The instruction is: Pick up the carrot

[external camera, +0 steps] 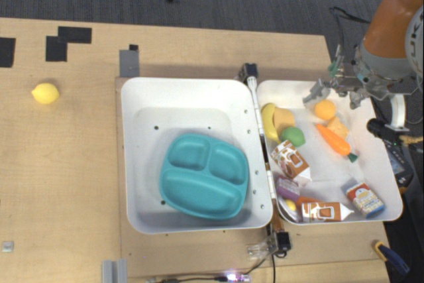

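Approach step, nothing grasped yet. Carrot [333, 139] lies in the right bin [391, 205], toward its far right side, slanting w/ the green tip pointing down-right; an orange ball [324, 109] sits just above its upper end and a pale yellow block [338, 126] is touching or just beside it. Tool [334, 91] hangs over the bin's far edge, above the ball, fingers look spread and released w/ nothing btwn them. Next move, as I judge it: shift a bit toward the near side so the tool is centred over the carrot's mid-body, turn the wrist so the fingers straddle it across its width, then descend and clamp. Risk: catching the ball or block instead. Teal tray [205, 175] in the left bin [139, 162] and the lemon [45, 93] on the worktop [59, 175] are well apart, irrelevant.
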`<state>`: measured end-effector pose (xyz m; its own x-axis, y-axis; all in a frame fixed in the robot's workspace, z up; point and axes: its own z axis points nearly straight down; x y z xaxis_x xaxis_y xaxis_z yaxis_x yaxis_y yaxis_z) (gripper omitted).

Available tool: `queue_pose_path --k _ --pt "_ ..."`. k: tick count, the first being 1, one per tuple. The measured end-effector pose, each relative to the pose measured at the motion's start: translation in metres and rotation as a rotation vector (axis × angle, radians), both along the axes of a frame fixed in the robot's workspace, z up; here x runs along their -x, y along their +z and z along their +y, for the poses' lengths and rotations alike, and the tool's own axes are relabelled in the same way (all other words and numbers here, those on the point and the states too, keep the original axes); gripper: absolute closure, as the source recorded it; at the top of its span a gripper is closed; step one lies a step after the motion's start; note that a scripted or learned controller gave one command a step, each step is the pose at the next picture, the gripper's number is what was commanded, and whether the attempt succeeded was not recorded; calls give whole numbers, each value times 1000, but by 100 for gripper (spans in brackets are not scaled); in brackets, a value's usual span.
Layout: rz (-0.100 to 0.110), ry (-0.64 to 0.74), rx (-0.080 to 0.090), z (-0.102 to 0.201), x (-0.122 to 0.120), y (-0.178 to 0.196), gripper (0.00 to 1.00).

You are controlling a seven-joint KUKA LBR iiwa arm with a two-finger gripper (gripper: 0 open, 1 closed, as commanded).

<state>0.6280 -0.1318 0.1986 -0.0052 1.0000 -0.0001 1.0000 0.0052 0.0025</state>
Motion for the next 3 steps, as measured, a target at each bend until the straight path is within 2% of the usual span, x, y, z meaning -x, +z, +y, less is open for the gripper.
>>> queue_pose_path --k 1,2,3 --pt "4 -58 1 -59 24 -74 0" --pt "1 1 -6 -61 37 -114 0" --pt "-4 1 -2 -62 36 -102 100"
